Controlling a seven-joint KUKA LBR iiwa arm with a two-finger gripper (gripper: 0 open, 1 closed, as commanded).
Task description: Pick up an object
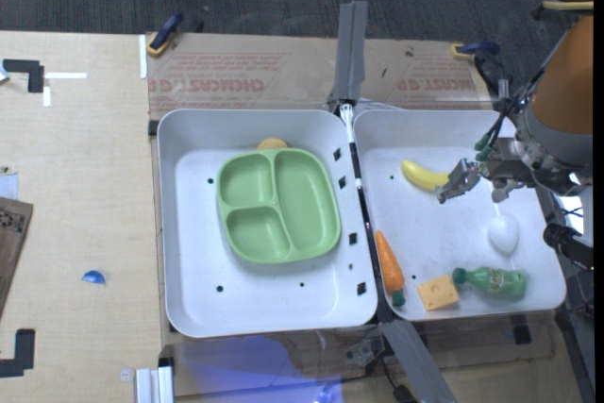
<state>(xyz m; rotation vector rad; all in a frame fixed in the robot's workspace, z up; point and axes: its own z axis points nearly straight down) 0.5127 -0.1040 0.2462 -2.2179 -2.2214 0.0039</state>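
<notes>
Objects for the picking sit in the right bin [543,297], so let's run from the near edge back. Closest in, a yellow cheese wedge [438,293] lies just beside a green bottle [491,281] resting on its side. At the bin's left wall, an orange carrot [389,265] stretches along the divider, green tip toward the near corner. A little farther back, a white egg [504,234] sits alone, near the right wall. Beyond that, a yellow banana [425,176] curves across the floor, and right next to it hangs the gripper [479,181], its two fingers spread apart with nothing between them; the left finger [455,183] points down just beside the banana's end. The grey arm [557,132] comes in from the right edge, orange band above it. Over in the left bin [189,278], a green divided plate [279,204] lies flat, and something orange-yellow [272,144] peeks out behind its far rim.
</notes>
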